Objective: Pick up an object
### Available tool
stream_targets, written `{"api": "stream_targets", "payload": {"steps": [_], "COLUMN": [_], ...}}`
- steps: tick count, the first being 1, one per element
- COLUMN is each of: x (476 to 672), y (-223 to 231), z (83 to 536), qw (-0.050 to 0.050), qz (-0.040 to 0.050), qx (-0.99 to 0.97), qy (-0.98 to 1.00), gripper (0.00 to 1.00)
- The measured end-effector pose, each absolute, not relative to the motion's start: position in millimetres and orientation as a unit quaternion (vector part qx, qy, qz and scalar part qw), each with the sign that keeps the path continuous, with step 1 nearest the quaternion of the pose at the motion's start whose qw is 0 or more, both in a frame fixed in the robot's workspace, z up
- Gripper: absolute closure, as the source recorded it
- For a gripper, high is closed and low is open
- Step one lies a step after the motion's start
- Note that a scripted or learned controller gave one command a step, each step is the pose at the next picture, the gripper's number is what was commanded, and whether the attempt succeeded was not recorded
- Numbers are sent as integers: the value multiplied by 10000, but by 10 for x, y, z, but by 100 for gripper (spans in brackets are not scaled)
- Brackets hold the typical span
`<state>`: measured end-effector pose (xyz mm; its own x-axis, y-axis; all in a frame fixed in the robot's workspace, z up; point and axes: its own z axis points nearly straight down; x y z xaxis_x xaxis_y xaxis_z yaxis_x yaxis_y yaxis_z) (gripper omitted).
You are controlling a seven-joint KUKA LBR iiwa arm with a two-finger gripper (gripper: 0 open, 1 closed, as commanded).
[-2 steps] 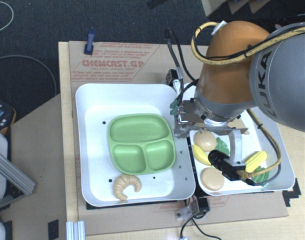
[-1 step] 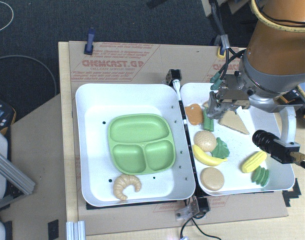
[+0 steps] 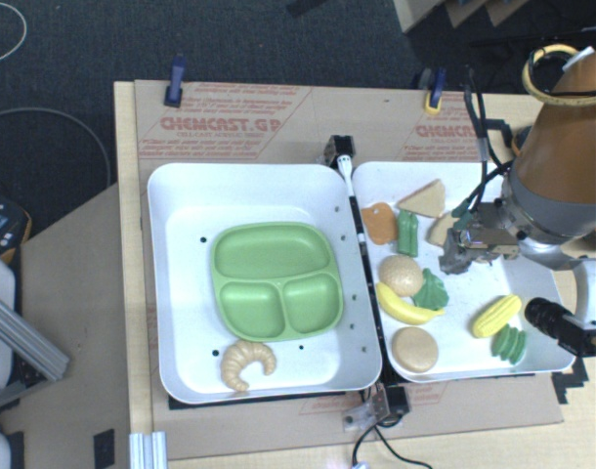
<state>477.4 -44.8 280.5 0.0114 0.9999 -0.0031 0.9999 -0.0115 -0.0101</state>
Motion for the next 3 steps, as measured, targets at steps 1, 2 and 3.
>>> {"api": "stream_targets", "payload": {"steps": [1, 2, 3], "x": [4856, 4780, 5162], "y": [-235, 735, 1806], "z": [1811, 1840, 3059], "qw": [46, 27, -26], "qz": [37, -7, -86], "qx": [-7071, -7032, -7020], "qy": [-7071, -7110, -7122], "gripper": [100, 100, 100]}}
